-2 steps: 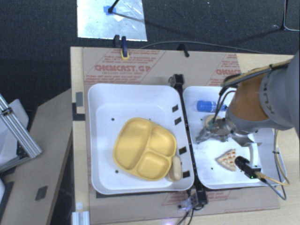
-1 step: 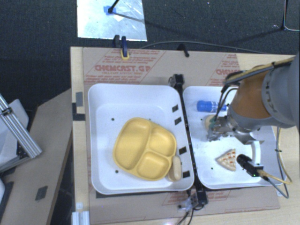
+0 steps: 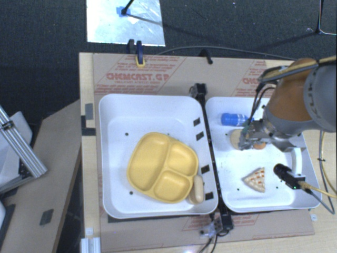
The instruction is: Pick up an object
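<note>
Landmark is taken as the blue bottle (image 3: pixel 233 119), which is seen lying on its side in the far part of the right bin (image 3: pixel 231 200).

The gripper (image 3: pixel 247 140) is seen just below the blue bottle in the view, low over the bin floor, with the grey arm (image 3: pixel 295 101) reaching in from the bottle's right. How far the gripper is open cannot be told from this angle, and no hold on anything can be confirmed.

A tan round item (image 3: pixel 235 138) is seen just below the blue bottle, right against the gripper and partly hidden by it. An orange patch is visible on the gripper's other side; whether it belongs to the same item cannot be told.

A pizza slice (image 3: pixel 255 179) is placed further below the blue bottle and slightly right, towards the near wall, clear of the gripper.

The left bin (image 3: pixel 113 115) is located left of the blue bottle, across the divider. A yellow divided tray (image 3: pixel 160 165) is laid in it, down and left of the bottle. A beige roll (image 3: pixel 197 188) is seen touching the tray's near right corner, well below the bottle.

Both bins are set on a printed board (image 3: pixel 158 73), with its red lettering up and left of the bottle.
</note>
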Robot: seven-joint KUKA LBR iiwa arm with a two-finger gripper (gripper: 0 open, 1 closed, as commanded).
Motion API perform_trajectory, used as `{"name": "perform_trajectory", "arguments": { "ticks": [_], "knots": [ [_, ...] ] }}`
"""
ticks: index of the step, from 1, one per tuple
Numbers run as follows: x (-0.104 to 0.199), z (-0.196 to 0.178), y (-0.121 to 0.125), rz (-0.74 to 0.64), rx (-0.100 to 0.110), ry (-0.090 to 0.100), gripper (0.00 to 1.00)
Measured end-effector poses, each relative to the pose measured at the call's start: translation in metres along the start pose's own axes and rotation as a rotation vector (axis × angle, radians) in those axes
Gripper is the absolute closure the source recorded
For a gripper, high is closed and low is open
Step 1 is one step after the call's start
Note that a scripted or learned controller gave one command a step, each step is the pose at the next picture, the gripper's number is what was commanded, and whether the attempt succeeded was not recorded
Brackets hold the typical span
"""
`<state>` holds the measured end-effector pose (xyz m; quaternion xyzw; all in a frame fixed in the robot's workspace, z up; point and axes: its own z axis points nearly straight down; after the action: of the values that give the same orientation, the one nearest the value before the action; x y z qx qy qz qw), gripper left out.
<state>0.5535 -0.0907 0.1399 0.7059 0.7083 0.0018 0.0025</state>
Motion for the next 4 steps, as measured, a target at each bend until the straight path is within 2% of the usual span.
{"name": "perform_trajectory", "arguments": {
  "ticks": [2, 3, 4],
  "knots": [
    [0.000, -0.082, 0.000, -0.001, 0.001, 0.000, 1.00],
    [0.058, -0.077, 0.018, -0.007, 0.003, 0.003, 1.00],
    [0.116, -0.088, 0.022, -0.008, 0.004, 0.003, 1.00]
  ]
}}
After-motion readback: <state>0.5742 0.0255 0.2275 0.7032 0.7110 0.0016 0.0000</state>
